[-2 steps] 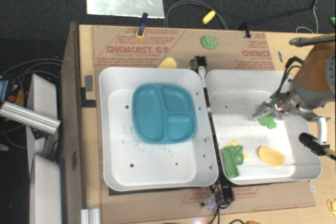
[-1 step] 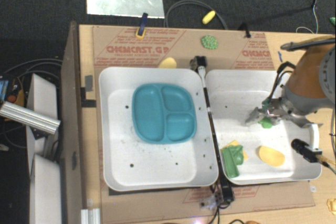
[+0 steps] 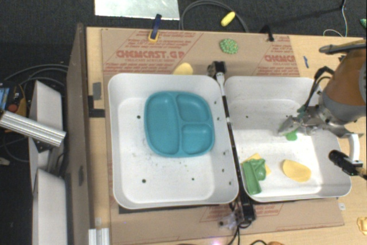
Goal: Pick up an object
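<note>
Camera view is showing, nearest, a green leafy plastic toy (image 3: pixel 253 174) and a yellow oval plastic piece (image 3: pixel 296 170) lying in the right white bin (image 3: pixel 269 94). Farther back, the gripper (image 3: pixel 293 128) is reaching low beside a small green object (image 3: pixel 292 136); its grip cannot be told. Closing, then lifting, is appearing due next.

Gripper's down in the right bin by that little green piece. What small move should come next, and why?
Probably close the gripper and lift a little to test the grasp. Its tips sit low in the right bin, right at the small green object, which peeks out just below them. I cannot tell if the object lies between the tips. The yellow piece and green leafy toy lie apart, nearer the front.
</note>
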